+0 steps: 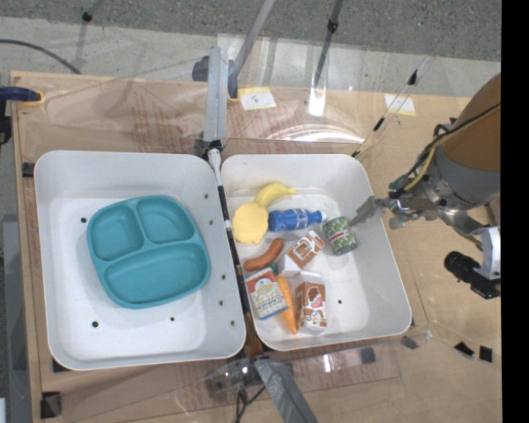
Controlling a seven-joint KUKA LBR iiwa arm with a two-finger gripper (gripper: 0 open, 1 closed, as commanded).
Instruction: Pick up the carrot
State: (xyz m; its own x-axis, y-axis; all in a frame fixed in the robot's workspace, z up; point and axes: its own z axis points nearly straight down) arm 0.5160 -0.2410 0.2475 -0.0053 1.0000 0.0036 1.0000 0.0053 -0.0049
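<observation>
Carrot [287,304] lying in right bin [381,236], low and left of centre, long axis running roughly top to bottom, wedged between a small red-and-white carton [265,294] on its left and a brown snack packet [312,306] on its right, touching both. Gripper [360,212] over same bin's right wall, well apart from carrot, up and to the right. Green patterned can [339,234] just beside gripper tip, lower left; contact between them not resolvable. Cannot tell how far the claw stands open, nor whether anything sits in it: tip reads as one thin dark sliver at this angle.

Also in right bin: banana [274,192], yellow lemon-like fruit [249,223], blue bottle [294,219], sausage [264,255], second brown packet [306,249].

Left bin [53,236] carrying teal divided plate [147,249].

Arm [472,148] cut off at the right edge; wrist cluttered with cables, details hard to separate. Lower end of carrot partly overlapped by neighbouring packets; labels on cartons too small to read.
</observation>
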